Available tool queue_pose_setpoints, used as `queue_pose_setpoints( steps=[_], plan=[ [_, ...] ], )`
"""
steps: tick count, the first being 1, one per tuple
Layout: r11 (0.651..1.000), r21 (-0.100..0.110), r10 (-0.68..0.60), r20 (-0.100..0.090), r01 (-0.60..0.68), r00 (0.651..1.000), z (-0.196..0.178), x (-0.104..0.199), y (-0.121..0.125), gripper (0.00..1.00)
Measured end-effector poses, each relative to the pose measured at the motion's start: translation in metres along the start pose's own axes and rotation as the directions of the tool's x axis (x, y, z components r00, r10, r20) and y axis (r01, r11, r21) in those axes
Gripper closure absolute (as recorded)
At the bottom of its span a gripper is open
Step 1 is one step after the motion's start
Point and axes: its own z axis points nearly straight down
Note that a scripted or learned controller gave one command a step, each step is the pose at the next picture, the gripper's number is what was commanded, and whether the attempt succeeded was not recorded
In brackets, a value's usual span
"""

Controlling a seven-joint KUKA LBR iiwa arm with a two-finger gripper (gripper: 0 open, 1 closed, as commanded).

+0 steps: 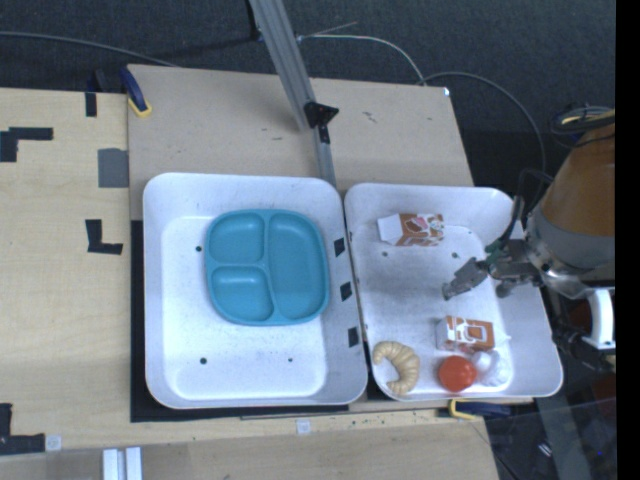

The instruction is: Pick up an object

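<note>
Over the right bin (pixel 520 208), near its right wall, the gripper (pixel 478 276) hangs with its fingers spread apart and nothing between them. Below it, close by, lies a red-and-white carton (pixel 468 334); further below sit a red tomato (pixel 457 373) and a croissant (pixel 399 365). Above and to its left lies a second carton (pixel 411 229). Far left, the other bin (pixel 160 298) holds a blue divided plate (pixel 267 266).

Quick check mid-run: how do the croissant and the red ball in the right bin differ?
The croissant is tan and curved; the red ball is round and bright red. The croissant looks longer than the ball. The croissant lies toward the bin's left wall, the ball further right, beside a small carton. Both sit near the right bin's front edge.
</note>
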Motion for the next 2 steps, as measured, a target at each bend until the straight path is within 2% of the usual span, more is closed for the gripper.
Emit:
queue_pose_setpoints(
  steps=[1,2],
  plan=[
    [1.0,0.0,0.0,0.0,0.0,1.0,0.0,0.0,0.0,0.0],
    [1.0,0.006,0.001,-0.001,-0.001,1.0,0.052,-0.003,-0.011,0.0]
  ],
)
